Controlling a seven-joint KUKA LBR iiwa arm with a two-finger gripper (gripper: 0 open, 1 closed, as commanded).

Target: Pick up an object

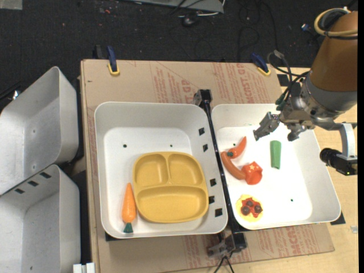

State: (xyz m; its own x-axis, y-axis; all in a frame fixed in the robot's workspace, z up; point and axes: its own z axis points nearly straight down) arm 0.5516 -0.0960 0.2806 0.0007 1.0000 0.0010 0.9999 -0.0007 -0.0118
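My gripper hangs over the upper part of the right bin, its two dark fingers spread wide and open with nothing between them. Just below it a green stick lies upright on the bin floor. Left of the stick are a red chili, an orange sausage and a red pepper piece, all close together. A yellow disc with dark red berries lies near the bin's front.
The left bin holds a yellow divided plate and an orange carrot beside it. A black divider runs between the bins. Spare white bins stand at the far left.
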